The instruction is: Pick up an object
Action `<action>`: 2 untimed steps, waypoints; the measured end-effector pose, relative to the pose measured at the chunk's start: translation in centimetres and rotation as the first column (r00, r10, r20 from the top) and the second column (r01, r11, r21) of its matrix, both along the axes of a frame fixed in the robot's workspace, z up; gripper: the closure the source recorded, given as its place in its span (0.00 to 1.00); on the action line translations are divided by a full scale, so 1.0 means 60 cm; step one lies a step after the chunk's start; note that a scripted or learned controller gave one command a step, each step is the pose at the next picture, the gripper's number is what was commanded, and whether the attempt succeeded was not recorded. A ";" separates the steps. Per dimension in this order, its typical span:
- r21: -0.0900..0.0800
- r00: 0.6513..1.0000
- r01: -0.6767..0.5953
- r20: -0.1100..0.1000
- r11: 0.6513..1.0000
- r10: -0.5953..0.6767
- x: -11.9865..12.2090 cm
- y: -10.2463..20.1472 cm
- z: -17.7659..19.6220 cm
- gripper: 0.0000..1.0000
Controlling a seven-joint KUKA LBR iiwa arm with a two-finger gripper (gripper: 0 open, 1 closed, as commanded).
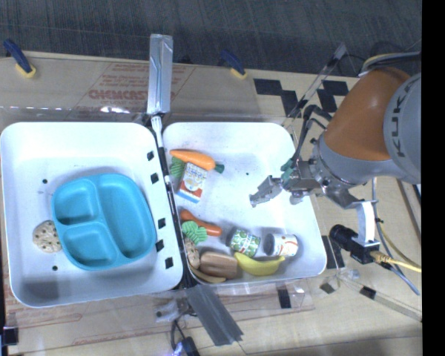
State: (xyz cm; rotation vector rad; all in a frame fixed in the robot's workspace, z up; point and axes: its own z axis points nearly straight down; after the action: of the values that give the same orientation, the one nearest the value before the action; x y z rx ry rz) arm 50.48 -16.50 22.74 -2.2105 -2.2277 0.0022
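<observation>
Bench [400, 302], light wood, seen from above at a slant. Two shallow white bins rest side by side on it: the left bin [18, 199] toward the bench's left edge, the right bin [245, 136] beside it, their inner walls touching along the middle. A cardboard sheet [119, 87] with red print lies flat along the far edge, behind the bins. Two blue clamps [18, 56] grip that far edge. Black cables [397, 243] trail over the bench's right side.
</observation>
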 end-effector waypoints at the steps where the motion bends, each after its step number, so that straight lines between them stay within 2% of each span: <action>1: 0.001 0.987 -0.159 -0.002 0.987 0.159 -0.049 -0.078 -0.129 0.00; 2: -0.012 0.937 -0.350 0.016 0.937 0.350 -0.038 -0.078 -0.193 0.00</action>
State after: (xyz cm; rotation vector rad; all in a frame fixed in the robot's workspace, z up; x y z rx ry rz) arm 48.18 -21.21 11.18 -1.7904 -2.6008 -0.0061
